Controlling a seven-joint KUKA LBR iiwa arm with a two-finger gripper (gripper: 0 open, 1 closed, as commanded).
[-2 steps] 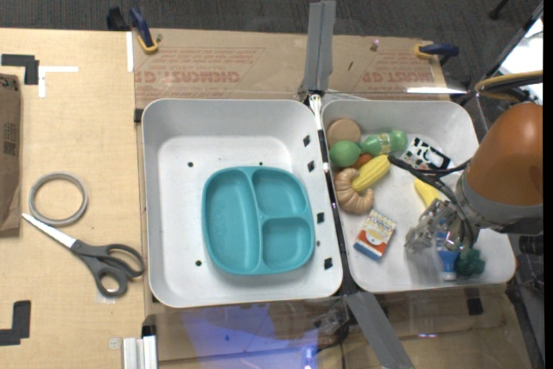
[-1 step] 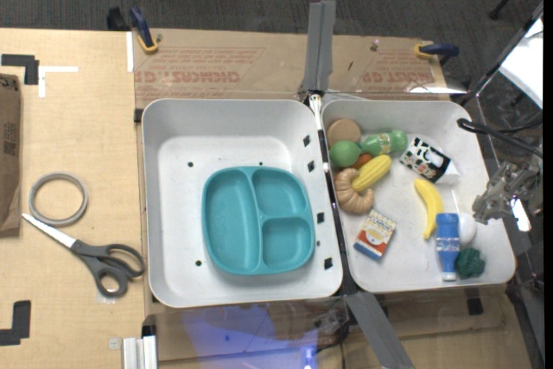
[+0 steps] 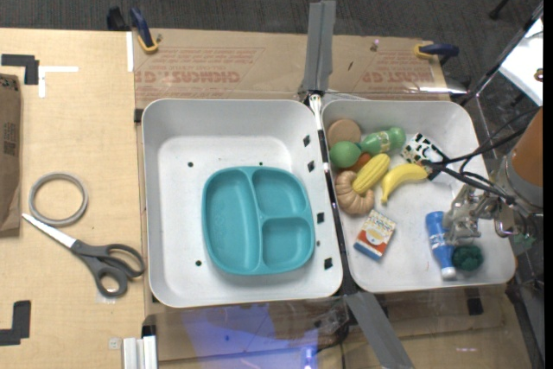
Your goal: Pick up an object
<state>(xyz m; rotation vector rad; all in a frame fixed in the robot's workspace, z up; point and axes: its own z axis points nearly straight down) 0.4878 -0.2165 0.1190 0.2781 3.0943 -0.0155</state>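
Observation:
My gripper (image 3: 463, 219) hangs low over the right side of the right bin (image 3: 406, 274), its metal end just above and right of a blue tube (image 3: 438, 243). A dark green ball (image 3: 468, 257) lies next to the tube's lower end. Further left in this bin are a small red and white box (image 3: 375, 235), a banana (image 3: 403, 179), a corn cob (image 3: 371, 173), a brown pastry (image 3: 353, 194), a green apple (image 3: 346, 154), a green bottle-like toy (image 3: 385, 139), a brown round piece (image 3: 344, 131) and a black and white item (image 3: 421, 149). Nothing is seen held.
The left bin (image 3: 164, 186) holds a teal divided plate (image 3: 259, 219). On the wooden bench to the left lie scissors (image 3: 97, 256) and a tape roll (image 3: 58, 197). Black cables (image 3: 471, 158) run from the arm across the right bin's upper right.

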